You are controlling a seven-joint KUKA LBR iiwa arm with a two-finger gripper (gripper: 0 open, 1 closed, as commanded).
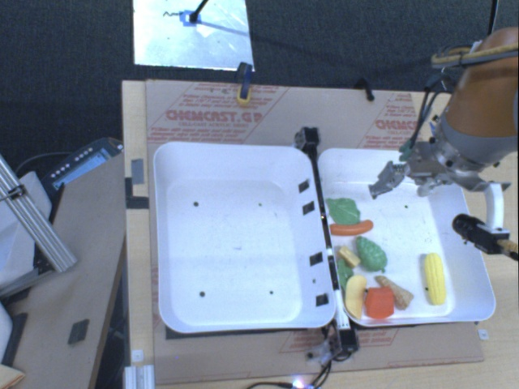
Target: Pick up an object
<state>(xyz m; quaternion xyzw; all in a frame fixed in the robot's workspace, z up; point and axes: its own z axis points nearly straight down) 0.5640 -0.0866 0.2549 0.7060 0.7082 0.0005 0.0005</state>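
Observation:
The right bin (466,241) holds several toy foods along its left side: a green leafy piece (344,211), an orange carrot (351,228), a green broccoli (372,254), a yellow slice (355,296), a red-orange block (379,302) and a tan piece (395,288). A yellow corn cob (435,278) lies apart, toward the bin's right. My gripper (387,181) hangs above the back of this bin, up and to the right of the leafy piece, with nothing seen in it.
The left bin (235,241) sits beside the right one, with a black divider with clips (320,233) between them. The arm's grey and orange body (482,104) overhangs the right bin's back right corner. A black part (474,229) juts out near the right rim.

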